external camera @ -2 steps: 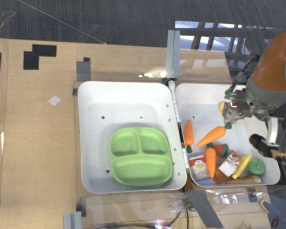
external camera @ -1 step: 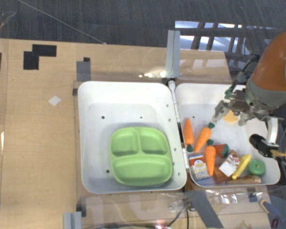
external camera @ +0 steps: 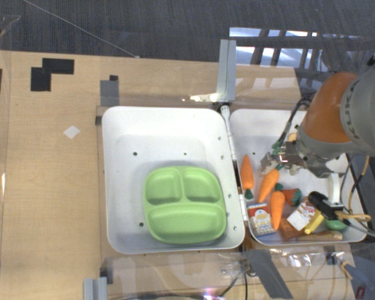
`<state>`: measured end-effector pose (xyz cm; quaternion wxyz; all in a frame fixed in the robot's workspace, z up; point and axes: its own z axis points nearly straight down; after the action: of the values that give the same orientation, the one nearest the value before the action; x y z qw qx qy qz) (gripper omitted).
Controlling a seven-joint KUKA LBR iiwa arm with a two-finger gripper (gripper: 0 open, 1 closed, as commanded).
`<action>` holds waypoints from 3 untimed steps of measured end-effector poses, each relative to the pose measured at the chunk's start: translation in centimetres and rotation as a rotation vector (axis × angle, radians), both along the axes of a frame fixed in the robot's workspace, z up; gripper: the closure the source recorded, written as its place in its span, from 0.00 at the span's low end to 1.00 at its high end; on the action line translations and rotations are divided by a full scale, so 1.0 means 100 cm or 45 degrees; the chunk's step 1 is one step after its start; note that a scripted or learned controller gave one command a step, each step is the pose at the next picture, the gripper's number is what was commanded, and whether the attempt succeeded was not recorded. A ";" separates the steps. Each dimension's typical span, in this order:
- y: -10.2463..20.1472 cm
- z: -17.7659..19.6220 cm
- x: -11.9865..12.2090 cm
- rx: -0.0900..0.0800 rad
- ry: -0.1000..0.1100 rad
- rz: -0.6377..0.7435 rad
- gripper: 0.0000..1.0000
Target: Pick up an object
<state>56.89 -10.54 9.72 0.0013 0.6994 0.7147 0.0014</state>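
The jaws hang low over the right-hand shallow white bin (external camera: 262, 127), at the end of the grey arm with the orange band (external camera: 328, 114). From this slanted view I cannot tell whether they are open or closed, and nothing shows between them. Just under them, perhaps touching, lies the likeliest target, an orange plastic toy carrot (external camera: 268, 184). Its long axis runs on a diagonal, the upper end closest to the jaws and the lower end pointing away toward the bin's near wall. Which end is the tip is too small to tell. A good grasp would probably close across this carrot's narrow width, square to that diagonal and near its middle, coming straight down so it does not roll. A second orange carrot (external camera: 277, 209) lies just beyond the first one's lower end, nearly touching it, so the jaws have little room on that side. A third orange carrot (external camera: 246, 172) lies a little further off, against the bin's dividing wall and running along it. Past the second carrot sit a small red carton (external camera: 260, 219) and a white-and-red packet (external camera: 302, 216). Well apart from the jaws, in the other white bin (external camera: 122, 167), rests a green divided plastic plate (external camera: 185, 204).
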 end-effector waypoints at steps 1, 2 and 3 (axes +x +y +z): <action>0.002 0.059 -0.034 -0.001 -0.002 0.144 0.00; -0.004 -0.001 -0.056 -0.002 -0.005 0.287 0.00; -0.003 0.010 -0.054 -0.002 -0.013 0.286 1.00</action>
<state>51.51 -10.80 10.71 0.0053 0.6150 0.7885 0.0046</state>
